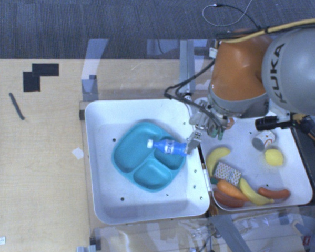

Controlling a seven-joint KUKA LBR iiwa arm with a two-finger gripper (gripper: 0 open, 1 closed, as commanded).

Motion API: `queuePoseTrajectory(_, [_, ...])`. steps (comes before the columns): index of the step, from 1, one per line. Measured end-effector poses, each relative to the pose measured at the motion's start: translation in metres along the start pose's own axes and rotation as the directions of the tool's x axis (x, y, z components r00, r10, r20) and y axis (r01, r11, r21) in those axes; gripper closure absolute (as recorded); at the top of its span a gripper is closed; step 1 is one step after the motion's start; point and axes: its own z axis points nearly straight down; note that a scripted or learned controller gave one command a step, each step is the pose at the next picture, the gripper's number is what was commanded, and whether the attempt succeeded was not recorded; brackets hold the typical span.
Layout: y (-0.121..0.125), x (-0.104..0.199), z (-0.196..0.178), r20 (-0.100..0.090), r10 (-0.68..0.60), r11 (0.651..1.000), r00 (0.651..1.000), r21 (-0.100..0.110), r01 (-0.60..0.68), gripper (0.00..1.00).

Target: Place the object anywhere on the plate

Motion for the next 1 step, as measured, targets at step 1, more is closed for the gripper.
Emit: queuePoseTrajectory(1, [-0.0037,-0.0304,-0.0245,0.000,0.122,0.993,0.993,0.001,-0.122,0.00])
